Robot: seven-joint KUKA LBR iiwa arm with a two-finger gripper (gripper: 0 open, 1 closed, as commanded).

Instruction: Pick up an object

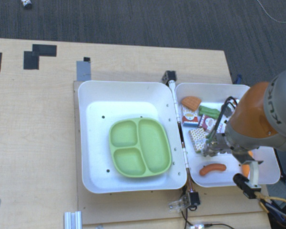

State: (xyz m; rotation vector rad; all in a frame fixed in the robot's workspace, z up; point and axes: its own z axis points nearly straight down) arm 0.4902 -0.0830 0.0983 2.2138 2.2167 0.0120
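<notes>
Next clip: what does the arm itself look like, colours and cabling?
A thick grey arm with a wide orange band above the wrist. A black cable loops along the band's left side. The claw below is dark grey metal.

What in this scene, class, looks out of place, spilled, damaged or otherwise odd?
Nothing stands out. The green divided plate lies flat in the left bin. The toy sausage, the orange piece and the small packets lie loosely in the right bin, none over a rim.
</notes>
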